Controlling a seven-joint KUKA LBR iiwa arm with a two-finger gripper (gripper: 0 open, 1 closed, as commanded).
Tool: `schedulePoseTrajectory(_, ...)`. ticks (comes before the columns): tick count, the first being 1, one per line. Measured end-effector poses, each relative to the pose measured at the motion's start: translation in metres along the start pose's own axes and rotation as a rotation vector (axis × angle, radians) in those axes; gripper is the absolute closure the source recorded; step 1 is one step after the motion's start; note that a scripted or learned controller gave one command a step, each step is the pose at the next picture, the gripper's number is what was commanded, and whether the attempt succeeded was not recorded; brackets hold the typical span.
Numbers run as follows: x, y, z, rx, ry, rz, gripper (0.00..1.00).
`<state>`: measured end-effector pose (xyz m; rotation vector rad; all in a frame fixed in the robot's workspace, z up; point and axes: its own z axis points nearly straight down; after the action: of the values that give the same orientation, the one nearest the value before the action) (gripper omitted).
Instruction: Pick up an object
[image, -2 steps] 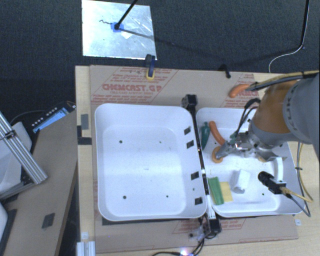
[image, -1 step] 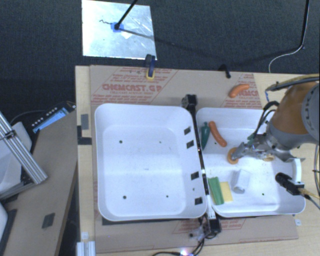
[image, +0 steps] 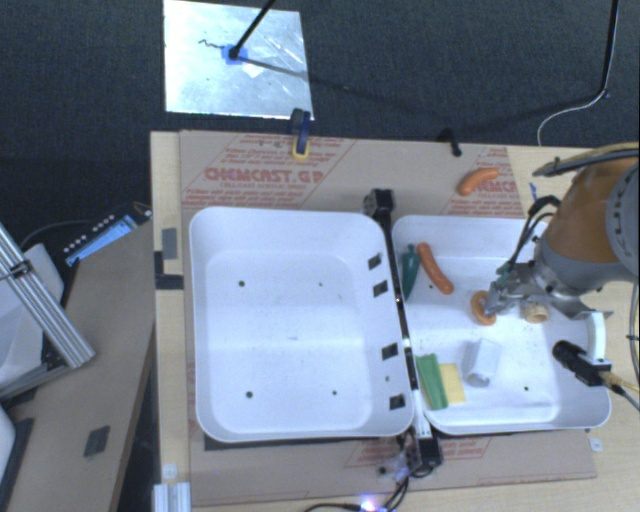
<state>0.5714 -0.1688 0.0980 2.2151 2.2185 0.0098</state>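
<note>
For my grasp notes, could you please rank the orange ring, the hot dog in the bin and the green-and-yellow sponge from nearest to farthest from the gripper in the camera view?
1. Orange ring: right at the gripper, on its left.
2. Hot dog: further left, toward the right bin's far edge.
3. Sponge: near-left corner, by the divider.

Gripper (image: 497, 298) hovers low over the right white bin (image: 520, 412), right beside a small orange ring (image: 483, 309). An orange sausage-shaped toy (image: 435, 268) lies nearby, a green-and-yellow sponge (image: 440, 381) near the divider.
</note>
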Motion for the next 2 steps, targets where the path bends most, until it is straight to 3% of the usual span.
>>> schedulePoseTrajectory(1,0.019,-0.075,0.014,0.014,0.003,0.002,1.00)
schedulePoseTrajectory(2,0.170,-0.038,-0.092,-0.004,0.008,-0.020,1.00)
